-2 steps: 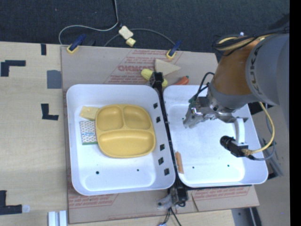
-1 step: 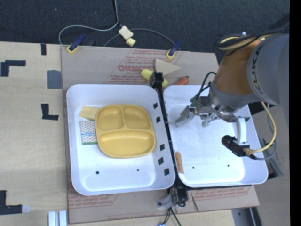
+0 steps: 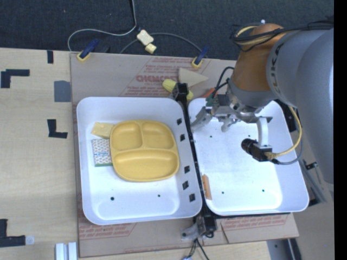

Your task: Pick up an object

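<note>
My gripper [image 3: 212,122] hangs over the upper left part of the right bin [image 3: 255,194], close to the wall between the bins. Its two fingers [image 3: 199,117] are spread apart with only white bin floor between them, so it is open. A thin orange stick [image 3: 206,186] lies against the right bin's left wall, well below the gripper. In the left bin [image 3: 135,207] a yellow divided plate [image 3: 143,150] rests. A small patterned sponge [image 3: 101,151] and a pale yellow piece [image 3: 101,129] sit at the plate's left edge.
The grey arm with its orange band [image 3: 255,64] covers the right bin's upper right. A black connector on a yellow cable [image 3: 257,148] dangles over the bin's middle. Blue and yellow clamps [image 3: 87,50] and a yellow block [image 3: 170,84] lie on the cardboard behind the bins.
</note>
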`<action>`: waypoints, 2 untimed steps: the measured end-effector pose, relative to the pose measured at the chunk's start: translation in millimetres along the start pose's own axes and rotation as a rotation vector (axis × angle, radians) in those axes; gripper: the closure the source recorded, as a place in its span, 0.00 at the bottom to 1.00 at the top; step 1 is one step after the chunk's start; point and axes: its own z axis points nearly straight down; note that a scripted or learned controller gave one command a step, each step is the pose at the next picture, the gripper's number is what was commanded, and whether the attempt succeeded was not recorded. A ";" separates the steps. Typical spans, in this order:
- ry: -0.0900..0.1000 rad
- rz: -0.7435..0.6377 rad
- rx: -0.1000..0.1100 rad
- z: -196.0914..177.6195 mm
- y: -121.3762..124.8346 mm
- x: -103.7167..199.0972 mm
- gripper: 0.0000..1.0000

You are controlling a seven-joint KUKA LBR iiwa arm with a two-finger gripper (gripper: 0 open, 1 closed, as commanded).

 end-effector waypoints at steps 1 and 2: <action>-0.005 0.008 0.000 63.0 60.8 -91.6 0.00; -0.005 0.001 -0.001 99.8 50.5 -52.5 0.00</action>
